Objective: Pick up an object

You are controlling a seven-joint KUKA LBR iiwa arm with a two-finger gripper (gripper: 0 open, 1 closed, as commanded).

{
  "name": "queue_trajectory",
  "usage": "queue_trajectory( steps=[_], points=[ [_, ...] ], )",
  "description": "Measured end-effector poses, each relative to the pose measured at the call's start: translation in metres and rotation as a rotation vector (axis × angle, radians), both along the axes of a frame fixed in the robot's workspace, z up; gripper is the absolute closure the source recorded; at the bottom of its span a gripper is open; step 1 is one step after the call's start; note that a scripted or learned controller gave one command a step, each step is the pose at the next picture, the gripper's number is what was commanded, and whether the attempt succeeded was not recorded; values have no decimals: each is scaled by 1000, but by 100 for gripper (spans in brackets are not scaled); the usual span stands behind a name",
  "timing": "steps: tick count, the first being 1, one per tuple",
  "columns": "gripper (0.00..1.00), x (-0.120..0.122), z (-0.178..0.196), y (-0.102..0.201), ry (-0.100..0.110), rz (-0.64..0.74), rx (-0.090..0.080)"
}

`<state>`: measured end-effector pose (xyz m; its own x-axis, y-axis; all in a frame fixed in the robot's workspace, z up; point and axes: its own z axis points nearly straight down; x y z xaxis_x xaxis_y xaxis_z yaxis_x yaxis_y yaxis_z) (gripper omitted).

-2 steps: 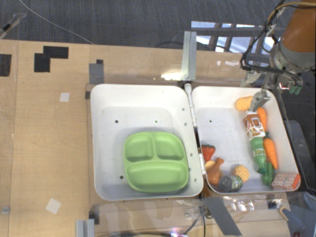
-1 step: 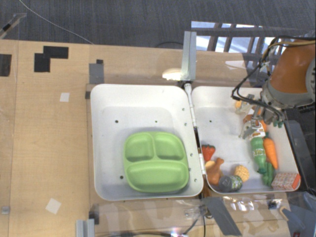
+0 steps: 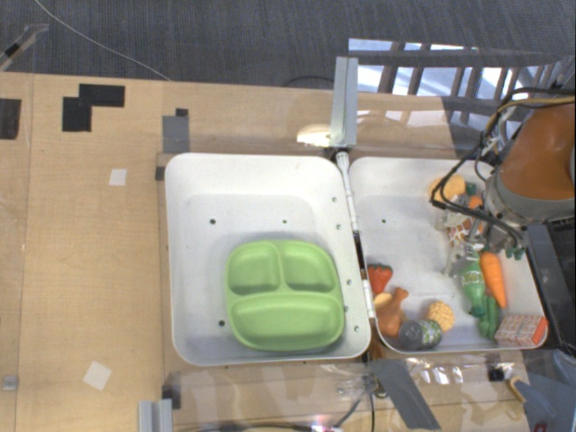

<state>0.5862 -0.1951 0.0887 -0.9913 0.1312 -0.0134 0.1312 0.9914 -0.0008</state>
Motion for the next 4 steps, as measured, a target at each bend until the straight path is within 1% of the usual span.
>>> queue_trajectory(
  steps=[1, 2, 3, 4],
  points=[
    [100, 5, 15, 1, -16, 7, -5],
    [100, -51, 3, 11, -8, 77, -3],
    [100, -41, 145, 76, -8, 62, 0],
    [100, -30, 194, 113, 0, -71, 4]
  ],
)
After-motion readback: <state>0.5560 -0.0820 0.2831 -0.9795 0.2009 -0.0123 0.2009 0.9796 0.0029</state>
